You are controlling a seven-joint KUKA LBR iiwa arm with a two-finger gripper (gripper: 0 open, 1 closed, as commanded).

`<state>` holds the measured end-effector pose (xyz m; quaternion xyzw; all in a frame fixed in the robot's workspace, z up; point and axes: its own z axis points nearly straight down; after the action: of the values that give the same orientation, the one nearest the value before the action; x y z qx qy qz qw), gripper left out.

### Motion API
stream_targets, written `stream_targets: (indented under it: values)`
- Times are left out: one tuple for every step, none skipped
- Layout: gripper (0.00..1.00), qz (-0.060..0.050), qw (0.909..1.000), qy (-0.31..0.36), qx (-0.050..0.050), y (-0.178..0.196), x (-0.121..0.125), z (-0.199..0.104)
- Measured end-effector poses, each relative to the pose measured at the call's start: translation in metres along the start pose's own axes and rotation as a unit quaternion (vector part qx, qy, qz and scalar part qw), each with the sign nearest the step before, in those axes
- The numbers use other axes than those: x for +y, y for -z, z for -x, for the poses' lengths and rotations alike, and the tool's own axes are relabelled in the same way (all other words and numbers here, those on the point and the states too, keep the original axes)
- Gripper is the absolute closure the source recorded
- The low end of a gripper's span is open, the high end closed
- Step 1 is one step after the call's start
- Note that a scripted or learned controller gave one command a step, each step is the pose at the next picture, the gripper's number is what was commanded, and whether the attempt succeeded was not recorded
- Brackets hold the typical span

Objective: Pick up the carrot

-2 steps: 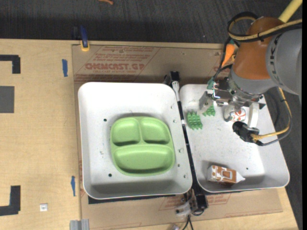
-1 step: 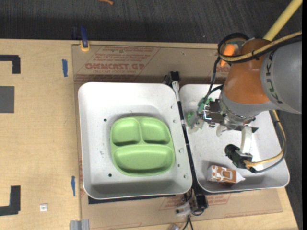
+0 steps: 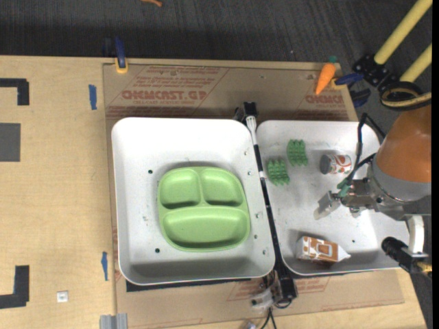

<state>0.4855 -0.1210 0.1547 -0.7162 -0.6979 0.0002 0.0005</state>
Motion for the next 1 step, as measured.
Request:
stream_targets:
  values:
    - [0.0, -0.001, 0.9881, -0.154, 0.001, -0.0623, -0.0068, -0.0078]
